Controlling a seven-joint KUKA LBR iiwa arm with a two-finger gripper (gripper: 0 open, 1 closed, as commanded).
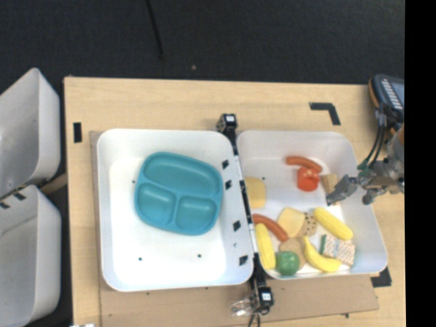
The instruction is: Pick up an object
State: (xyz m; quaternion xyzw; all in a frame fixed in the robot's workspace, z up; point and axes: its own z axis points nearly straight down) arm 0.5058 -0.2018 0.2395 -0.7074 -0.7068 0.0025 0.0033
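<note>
Your gripper (349, 191) hangs over the right bin's (272, 142) right edge, by the tomato (308, 178); can't tell fingers' state. Blue plate (178, 193) in left bin (122, 264).

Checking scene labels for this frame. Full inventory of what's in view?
Bins: 2, white, side by side on the wooden bench.
Divided plate: 1, teal, left bin.
Sausages: 2, orange-red, right bin, one far, one near the divider.
Tomato: 1, red, right bin.
Bananas: 3, yellow, right bin, near half.
Cheese pieces: 2, pale yellow, right bin.
Green fruit: 1, green, near edge.
Patterned block: 1, multicolour, near right corner.
Arm: 1, grey, reaching in from the right.
Tool: 1, grey, over the right bin.
</note>
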